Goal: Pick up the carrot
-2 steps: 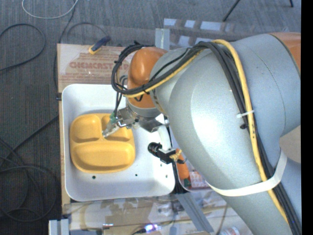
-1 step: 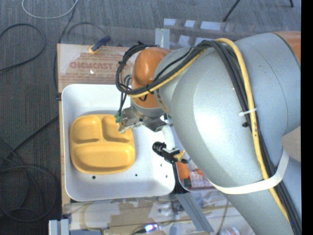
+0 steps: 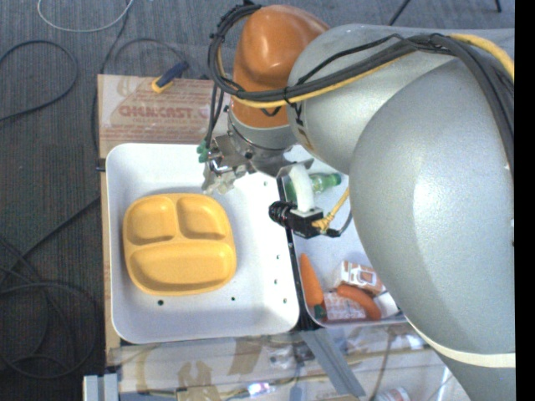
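Along right bin's [image 3: 368,320] left wall, carrot [image 3: 311,284], long axis near-far, end effector [image 3: 219,174] grip state unclear

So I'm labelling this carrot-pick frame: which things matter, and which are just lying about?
Job: long orange carrot in right white bin; end effector over left white bin.
Lying about: yellow three-compartment plastic tray, red sausage, green bottle.

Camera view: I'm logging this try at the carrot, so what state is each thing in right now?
Carrot: lying in the right bin by its left wall, not held.
Yellow tray: flat, right side up in the left bin, compartments bare.
Sausage: lying beside a packet.
Hand: over the left bin's far edge, away from the carrot.
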`<state>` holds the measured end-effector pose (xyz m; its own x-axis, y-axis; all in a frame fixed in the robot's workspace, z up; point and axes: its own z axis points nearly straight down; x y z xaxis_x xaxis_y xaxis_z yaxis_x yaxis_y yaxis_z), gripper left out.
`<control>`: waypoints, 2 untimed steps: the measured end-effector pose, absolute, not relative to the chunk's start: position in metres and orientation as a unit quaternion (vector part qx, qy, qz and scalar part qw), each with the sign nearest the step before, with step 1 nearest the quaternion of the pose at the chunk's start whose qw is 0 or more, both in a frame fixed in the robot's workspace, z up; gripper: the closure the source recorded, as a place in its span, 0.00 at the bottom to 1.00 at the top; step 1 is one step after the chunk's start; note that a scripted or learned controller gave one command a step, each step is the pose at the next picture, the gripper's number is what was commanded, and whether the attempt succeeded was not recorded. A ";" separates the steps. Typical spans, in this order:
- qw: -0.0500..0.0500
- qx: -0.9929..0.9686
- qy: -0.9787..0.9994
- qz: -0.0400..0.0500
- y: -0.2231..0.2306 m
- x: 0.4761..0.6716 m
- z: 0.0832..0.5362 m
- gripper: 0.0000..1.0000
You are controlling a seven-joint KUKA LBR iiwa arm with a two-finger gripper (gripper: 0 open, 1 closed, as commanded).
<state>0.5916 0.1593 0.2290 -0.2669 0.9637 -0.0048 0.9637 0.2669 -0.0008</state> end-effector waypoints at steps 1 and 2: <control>0.001 0.605 0.796 -0.002 0.160 0.591 0.228 0.00; 0.001 0.604 0.797 -0.002 0.215 0.582 0.104 0.00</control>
